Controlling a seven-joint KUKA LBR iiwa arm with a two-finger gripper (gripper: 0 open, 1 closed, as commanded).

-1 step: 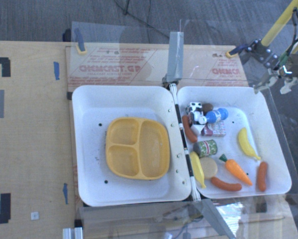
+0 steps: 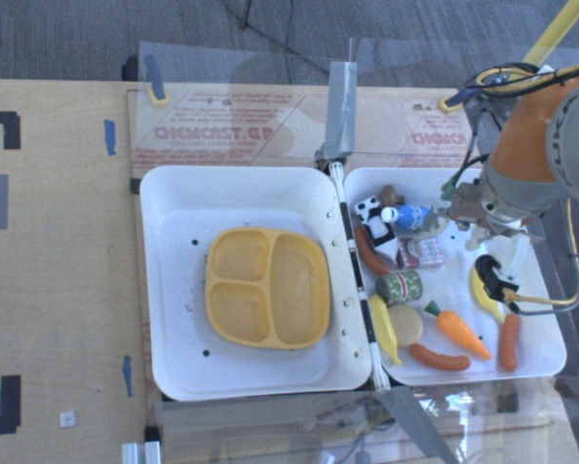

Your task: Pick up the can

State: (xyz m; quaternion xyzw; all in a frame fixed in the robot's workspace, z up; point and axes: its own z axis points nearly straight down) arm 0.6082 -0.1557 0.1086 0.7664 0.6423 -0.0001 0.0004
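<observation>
Bins sat side by side on the bench: the left bin (image 2: 163,259) held a yellow tray (image 2: 268,286) with three compartments, and the right bin (image 2: 550,341) was crowded with toy food. The can (image 2: 402,286), small with a green label, lay on its side near the middle of the right bin, just right of a brown sausage (image 2: 370,251) and just above a pale round piece (image 2: 406,326). A pink packet (image 2: 427,251) lay just above and to the right of the can. A carrot (image 2: 457,331) lay to the can's lower right, with a red sausage (image 2: 440,359) below it and another (image 2: 507,341) off by the right wall. One banana (image 2: 384,329) rested along the divider, and a second (image 2: 484,291) lay toward the right side. A blue bottle (image 2: 412,217) and a black-and-white toy (image 2: 369,211) sat near the bin's far end.

The arm (image 2: 531,143) reached in from the right, its orange band over the bin's upper right corner. The gripper (image 2: 489,222) hung there, well apart from the can, with nothing visibly in it; from where I stood I could not tell whether it was open or closed.
</observation>
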